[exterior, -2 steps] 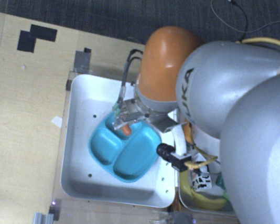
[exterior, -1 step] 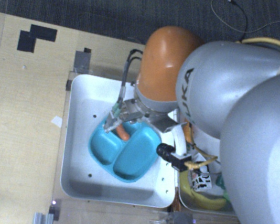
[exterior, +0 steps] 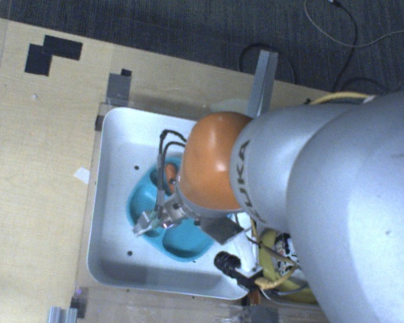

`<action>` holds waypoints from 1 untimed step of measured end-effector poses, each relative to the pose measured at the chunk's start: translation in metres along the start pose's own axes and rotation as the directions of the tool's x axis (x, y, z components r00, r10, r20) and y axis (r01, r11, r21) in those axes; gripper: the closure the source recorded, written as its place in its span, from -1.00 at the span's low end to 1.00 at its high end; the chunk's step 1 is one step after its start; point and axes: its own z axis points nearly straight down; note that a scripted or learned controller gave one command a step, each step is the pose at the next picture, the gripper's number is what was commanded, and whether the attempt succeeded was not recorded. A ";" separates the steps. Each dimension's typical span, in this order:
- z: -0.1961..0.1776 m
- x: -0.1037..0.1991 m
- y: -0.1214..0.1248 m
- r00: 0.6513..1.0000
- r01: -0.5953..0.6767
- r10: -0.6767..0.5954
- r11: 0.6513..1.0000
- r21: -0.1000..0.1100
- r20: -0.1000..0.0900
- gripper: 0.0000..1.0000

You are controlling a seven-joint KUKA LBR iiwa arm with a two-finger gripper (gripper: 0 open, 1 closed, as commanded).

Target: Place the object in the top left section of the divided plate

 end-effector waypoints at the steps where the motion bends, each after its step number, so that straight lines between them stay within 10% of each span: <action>1: -0.010 -0.002 0.001 1.000 -0.003 0.003 1.000 -0.003 0.003 1.00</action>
